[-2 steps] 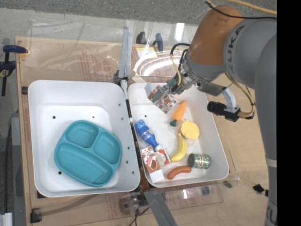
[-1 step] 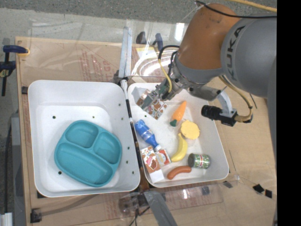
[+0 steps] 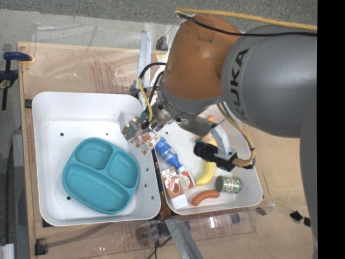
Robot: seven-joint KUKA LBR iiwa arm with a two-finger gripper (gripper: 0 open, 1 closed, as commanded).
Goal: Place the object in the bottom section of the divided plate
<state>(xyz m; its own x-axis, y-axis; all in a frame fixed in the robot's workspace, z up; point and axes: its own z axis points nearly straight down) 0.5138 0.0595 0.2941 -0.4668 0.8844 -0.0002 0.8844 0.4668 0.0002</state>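
Observation:
A teal divided plate [image 3: 99, 174] lies in the left bin [image 3: 40, 144], with two small sections at its top and one large section along its bottom. My gripper [image 3: 139, 127] hangs over the right edge of that bin, up and to the right of the plate. It is shut on a small brown-and-white patterned packet [image 3: 145, 141], which hangs just below the fingers above the rim between the bins. The arm's bulk hides the upper part of the right bin.
In the right bin [image 3: 253, 190] lie a blue bottle [image 3: 167, 154], a red-and-white carton [image 3: 177, 181], a banana [image 3: 206, 172], a green can [image 3: 228, 184] and a sausage [image 3: 205, 197]. White bin floor surrounds the plate on its left and top.

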